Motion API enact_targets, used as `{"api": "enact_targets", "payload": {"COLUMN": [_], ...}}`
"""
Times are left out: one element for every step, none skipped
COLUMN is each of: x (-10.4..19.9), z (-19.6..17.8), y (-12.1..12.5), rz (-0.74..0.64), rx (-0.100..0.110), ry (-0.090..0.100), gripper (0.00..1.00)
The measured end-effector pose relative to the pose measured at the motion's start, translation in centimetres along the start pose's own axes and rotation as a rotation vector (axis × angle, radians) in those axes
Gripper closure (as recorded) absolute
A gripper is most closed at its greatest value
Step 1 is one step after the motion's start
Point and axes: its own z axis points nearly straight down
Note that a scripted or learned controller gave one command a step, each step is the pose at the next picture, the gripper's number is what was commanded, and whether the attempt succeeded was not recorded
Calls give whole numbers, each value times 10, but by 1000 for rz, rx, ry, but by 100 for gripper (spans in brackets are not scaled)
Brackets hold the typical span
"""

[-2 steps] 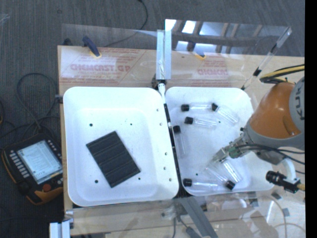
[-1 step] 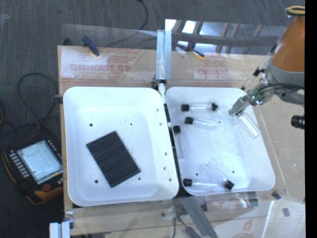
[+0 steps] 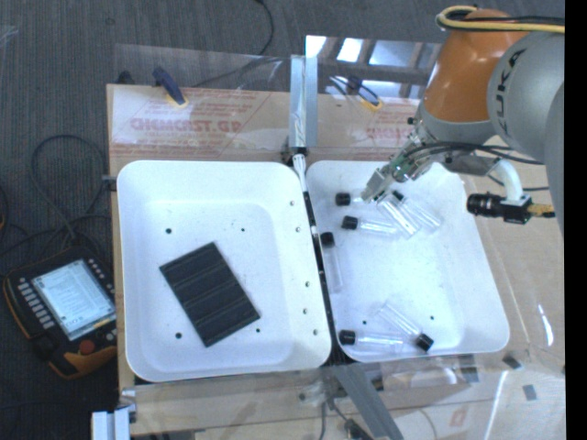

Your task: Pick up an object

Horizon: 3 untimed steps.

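Hovering: claw (image 3: 380, 187) over clear tubes (image 3: 396, 214), right bin (image 3: 477, 273).

Arm (image 3: 514, 71) comes in from the upper right, grey link with the orange band sitting high. Wrist is pitched down and to the left. Gripper (image 3: 378, 187) angled downward, low, tip pointing lower-left. Black cylindrical fitting (image 3: 495, 206) sticks out sideways off the wrist on a white bracket.
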Motion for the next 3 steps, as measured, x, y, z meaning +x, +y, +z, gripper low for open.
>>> {"api": "enact_targets", "payload": {"x": [0, -8, -8], "z": [0, 89, 83], "y": [0, 0, 0], "rz": [0, -12, -11], "rx": [0, -2, 1], "ry": [0, -5, -2], "gripper": [0, 0, 100]}}
